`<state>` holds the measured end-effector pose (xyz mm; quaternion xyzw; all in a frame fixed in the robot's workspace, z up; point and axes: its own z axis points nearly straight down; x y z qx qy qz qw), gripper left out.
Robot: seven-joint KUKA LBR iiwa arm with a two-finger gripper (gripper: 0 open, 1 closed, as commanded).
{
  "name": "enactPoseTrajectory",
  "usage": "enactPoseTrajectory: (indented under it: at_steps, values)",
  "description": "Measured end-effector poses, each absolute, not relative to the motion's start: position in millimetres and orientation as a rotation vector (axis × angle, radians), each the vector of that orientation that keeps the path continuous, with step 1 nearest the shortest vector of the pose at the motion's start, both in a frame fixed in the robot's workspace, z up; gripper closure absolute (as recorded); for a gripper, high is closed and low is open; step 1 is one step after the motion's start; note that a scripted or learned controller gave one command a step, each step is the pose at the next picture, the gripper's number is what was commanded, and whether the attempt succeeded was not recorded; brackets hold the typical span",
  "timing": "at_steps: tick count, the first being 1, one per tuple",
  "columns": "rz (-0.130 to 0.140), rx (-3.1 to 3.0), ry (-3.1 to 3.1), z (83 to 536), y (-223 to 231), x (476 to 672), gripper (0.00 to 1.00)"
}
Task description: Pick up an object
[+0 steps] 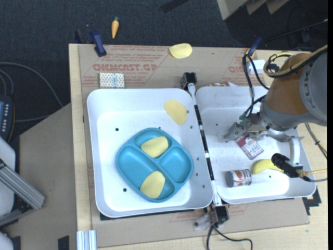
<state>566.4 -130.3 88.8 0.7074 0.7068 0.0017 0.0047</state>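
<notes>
The arm is reaching into the right bin (208,105), its jaws (244,133) hanging over a small red-and-white packet (253,149); whether they are spread or pressed together cannot be told from here. The packet is lying flat mid-bin, looking light, thin and limp, likely needing a pinch at an edge. Nearer sit a small can (238,178) on its side, rigid but prone to rolling, and a yellow lemon-like piece (263,166), smooth and rounded, best gripped across its middle.

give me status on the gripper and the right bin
Gripper low in right bin, nothing visibly held. Red-patterned packet beside it, small can and yellow piece nearer the front wall. Nothing blocking.
</notes>
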Motion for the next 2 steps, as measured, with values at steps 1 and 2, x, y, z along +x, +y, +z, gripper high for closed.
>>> enactPoseTrajectory:
  at_steps: [1,2]
  values:
    - [0.014,2.209,2.210,100.9,-130.0,569.1,1.00]
    - [0.014,2.209,2.210,100.6,-129.8,569.0,0.00]
